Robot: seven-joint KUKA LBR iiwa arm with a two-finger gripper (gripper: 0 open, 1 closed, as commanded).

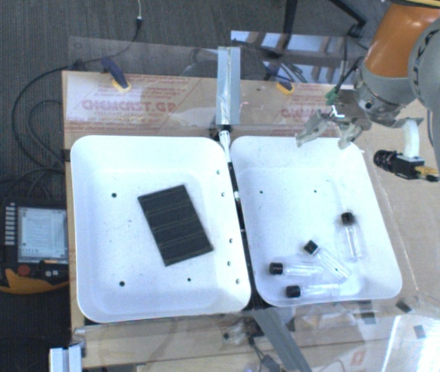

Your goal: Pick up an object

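**A:** Where do the jaws stand relative to the pickable items?

**B:** From my station, the gripper [330, 132] hangs over the far edge of the right bin [282, 161], fingers spread apart with nothing between them. The clear vials with black caps lie at the near end of that same bin: one vial [349, 235] near the right wall, long axis running roughly far-to-near; three more [313, 273] clustered toward the near rim, lying mostly crosswise or on a slant.

**A:** And the dark slab?

**B:** The black ribbed pad [175, 224] lies flat in the left bin [96, 161], well apart from the jaws, across the divider.

**A:** So the nearer target?

**B:** I judge the lone vial: it lies toward the camera from the jaws, in the same bin. Its long axis would want the fingers closing across it, left-to-right.
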